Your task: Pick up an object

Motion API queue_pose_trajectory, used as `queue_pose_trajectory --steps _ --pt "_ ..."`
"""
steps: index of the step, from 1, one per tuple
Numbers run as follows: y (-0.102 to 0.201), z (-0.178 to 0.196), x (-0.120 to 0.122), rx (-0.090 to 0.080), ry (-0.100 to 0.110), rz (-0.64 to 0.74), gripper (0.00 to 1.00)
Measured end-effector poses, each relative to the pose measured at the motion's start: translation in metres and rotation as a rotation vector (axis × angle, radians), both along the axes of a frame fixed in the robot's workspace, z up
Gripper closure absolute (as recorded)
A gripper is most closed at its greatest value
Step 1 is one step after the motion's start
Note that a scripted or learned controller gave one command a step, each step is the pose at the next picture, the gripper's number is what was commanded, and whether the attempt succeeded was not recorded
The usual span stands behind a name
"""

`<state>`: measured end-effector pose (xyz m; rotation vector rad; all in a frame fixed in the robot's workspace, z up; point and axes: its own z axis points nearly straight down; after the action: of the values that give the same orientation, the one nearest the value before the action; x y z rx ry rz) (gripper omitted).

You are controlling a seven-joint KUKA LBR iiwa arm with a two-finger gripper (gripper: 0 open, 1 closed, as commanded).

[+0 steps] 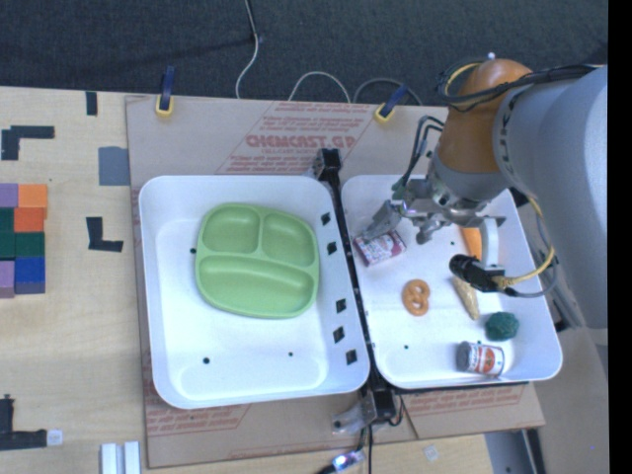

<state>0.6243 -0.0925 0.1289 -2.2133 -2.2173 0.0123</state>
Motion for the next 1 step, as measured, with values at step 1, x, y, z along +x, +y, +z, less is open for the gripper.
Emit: queue_pose_trajectory --steps 1 --pt "0.0006 -0.0491 -0.0012 -0.001 -0.005 0.000 0.00"
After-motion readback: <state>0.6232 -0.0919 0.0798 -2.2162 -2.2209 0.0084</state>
